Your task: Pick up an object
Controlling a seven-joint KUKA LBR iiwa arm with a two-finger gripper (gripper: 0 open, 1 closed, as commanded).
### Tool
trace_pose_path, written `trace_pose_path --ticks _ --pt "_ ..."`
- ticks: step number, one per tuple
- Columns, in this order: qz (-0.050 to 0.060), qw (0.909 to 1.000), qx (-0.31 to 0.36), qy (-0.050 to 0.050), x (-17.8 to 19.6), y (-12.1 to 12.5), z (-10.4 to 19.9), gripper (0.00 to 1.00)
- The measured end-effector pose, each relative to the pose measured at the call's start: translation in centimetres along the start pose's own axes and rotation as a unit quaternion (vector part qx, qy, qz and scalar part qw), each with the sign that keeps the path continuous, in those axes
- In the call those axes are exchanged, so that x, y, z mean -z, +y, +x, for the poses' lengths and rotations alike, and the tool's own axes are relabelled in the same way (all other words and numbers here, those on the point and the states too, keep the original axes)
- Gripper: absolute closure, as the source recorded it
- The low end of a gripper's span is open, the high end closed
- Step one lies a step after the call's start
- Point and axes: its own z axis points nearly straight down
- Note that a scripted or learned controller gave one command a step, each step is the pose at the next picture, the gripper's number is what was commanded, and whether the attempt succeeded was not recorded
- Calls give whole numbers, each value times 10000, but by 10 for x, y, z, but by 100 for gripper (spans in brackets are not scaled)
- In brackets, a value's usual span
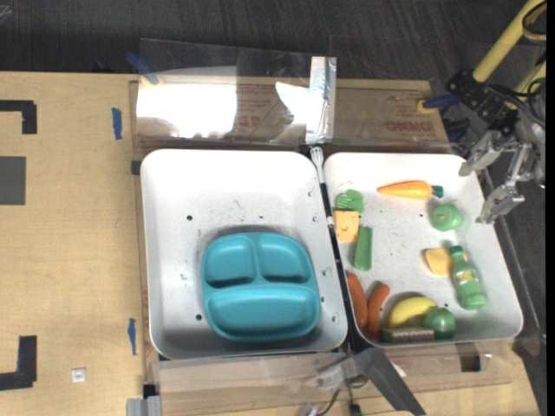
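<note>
you're seeing the gripper (501, 185) hovering, jaws parted and holding nothing, near the green ball (447, 217); next you're needing a descent.

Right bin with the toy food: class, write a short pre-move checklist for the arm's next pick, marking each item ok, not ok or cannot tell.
1. Gripper sits at the right bin's right rim, holding nothing: ok.
2. Jaws open enough to take an item: cannot tell.
3. Green ball lies near the gripper, apart from the carrot: ok.
4. Green bottle touches the yellow block; clean grasp: not ok.
5. Banana crowded by sausages: not ok.
6. Teal divided tray sits in the left bin, away from the pick: ok.
</note>
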Motion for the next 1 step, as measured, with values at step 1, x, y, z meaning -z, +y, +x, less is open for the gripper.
trace_pose_path --ticks 1 --pt "-22 9997 228 58 -118 18 66 0"
